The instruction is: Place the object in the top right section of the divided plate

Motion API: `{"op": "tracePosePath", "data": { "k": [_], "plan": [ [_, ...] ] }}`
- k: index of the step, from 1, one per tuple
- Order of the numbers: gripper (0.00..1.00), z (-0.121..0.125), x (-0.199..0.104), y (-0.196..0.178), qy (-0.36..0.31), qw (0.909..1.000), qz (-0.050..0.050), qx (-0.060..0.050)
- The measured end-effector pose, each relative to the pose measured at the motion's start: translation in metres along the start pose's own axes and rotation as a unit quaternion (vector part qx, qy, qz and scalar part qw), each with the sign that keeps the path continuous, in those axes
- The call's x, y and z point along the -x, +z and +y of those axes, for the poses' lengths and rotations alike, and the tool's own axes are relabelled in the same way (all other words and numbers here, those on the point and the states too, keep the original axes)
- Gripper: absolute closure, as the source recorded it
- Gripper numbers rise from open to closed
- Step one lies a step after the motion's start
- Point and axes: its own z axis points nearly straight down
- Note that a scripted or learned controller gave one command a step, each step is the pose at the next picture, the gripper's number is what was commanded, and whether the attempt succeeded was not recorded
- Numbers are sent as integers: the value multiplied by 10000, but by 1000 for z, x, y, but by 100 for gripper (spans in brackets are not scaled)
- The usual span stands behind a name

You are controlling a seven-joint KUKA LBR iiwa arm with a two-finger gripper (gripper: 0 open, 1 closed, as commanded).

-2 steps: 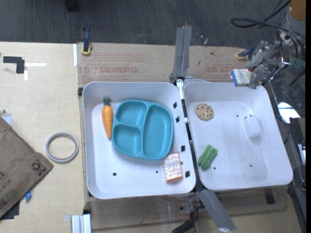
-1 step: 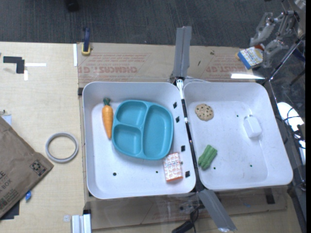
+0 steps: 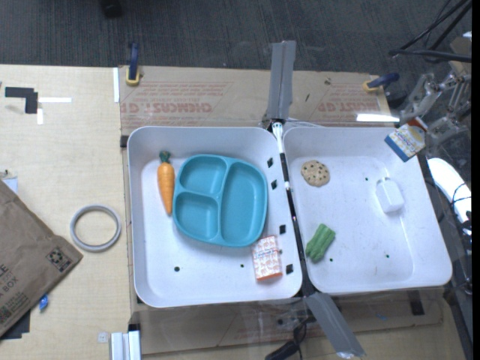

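The blue divided plate (image 3: 220, 199) lies in the left bin (image 3: 142, 223), with two small sections on its left and one long section on its right. An orange carrot (image 3: 166, 184) lies just left of the plate. A small red and white box (image 3: 267, 259) rests by the plate's lower right rim. In the right bin (image 3: 420, 268) are a cookie (image 3: 316, 173), a green pod-shaped toy (image 3: 320, 242) and a white oblong object (image 3: 389, 196). My gripper (image 3: 424, 118), a metal linkage with a blue and white tag beside it, hangs over the right bin's upper right corner, far from the plate.
A raised divider with clips (image 3: 285, 201) separates the two bins. On the wooden bench to the left lie a tape ring (image 3: 95, 227) and a brown cardboard piece (image 3: 26, 261). Black cables (image 3: 442, 21) hang at the upper right.
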Motion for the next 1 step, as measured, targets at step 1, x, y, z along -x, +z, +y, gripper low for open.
{"op": "tracePosePath", "data": {
  "k": [1],
  "plan": [
    [100, -58, 36, -32, -1311, 9914, -13, -2]
  ]
}}
